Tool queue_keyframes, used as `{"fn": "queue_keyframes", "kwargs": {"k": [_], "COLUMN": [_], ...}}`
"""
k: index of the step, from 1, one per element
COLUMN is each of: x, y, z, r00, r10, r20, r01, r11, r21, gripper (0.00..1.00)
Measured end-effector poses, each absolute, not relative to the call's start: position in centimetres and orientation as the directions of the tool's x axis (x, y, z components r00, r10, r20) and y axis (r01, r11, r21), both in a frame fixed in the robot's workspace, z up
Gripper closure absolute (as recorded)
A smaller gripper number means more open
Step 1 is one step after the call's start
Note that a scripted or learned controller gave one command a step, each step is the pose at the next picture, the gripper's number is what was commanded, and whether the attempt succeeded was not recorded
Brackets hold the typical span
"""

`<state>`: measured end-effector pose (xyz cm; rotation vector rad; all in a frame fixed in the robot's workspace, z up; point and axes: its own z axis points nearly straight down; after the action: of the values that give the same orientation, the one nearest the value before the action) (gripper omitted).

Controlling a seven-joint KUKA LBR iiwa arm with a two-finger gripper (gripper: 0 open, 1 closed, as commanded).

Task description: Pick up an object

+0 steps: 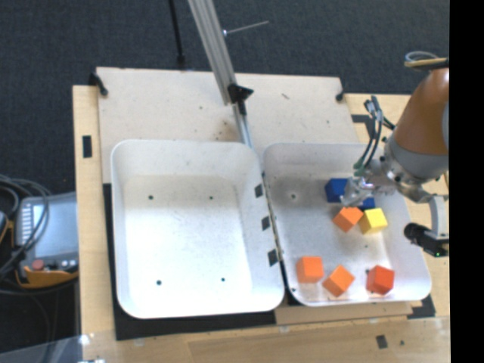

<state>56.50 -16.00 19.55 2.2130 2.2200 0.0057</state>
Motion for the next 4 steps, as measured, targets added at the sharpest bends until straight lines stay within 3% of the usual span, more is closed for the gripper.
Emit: {"fn": "queue_keyframes", "kwargs": {"k": [1,4], "x": [56.6,56.8], "y": [-16.1,-0.2], "z": [20.3,21.9], "r00": [-0.005,-0.008], "r10": [1.000,1.000], "r20": [0.000,0.002], "r01": [1.000,1.000], "r11": [0.005,0.008], "r21": [0.002,0.004], "gripper": [1.00,1.00]}}
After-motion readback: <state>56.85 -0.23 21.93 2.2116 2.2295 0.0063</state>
